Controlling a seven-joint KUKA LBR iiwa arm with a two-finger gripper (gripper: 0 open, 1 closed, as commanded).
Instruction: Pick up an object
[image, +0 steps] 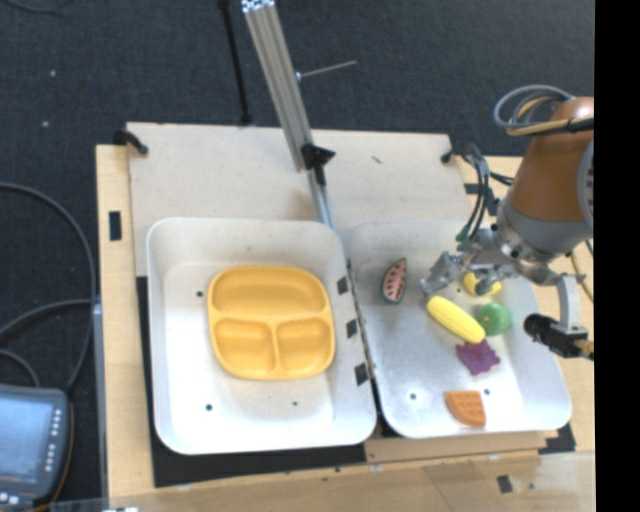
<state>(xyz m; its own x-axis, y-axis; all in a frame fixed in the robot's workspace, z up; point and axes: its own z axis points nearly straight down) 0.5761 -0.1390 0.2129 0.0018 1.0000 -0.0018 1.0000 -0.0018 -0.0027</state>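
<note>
I see the gripper (447, 268) low over the right bin (420, 400), near its upper middle; the arm (550, 190) comes in from three o'clock. I cannot tell how the hand is set: it is small and blurred here. Nothing visibly sits in it. At its five o'clock, just beside it, lies the corn (455, 319), tilted. At the corn's three o'clock is a green ball (492, 319), touching or nearly so; at one o'clock from the corn a yellow piece (480, 284) lies partly under the wrist. The melon slice (394, 281) lies at the gripper's nine o'clock. Purple piece (477, 356) and orange piece (466, 406) lie toward six o'clock. In the left bin (180, 420) I see a yellow tray (270, 320).
</note>
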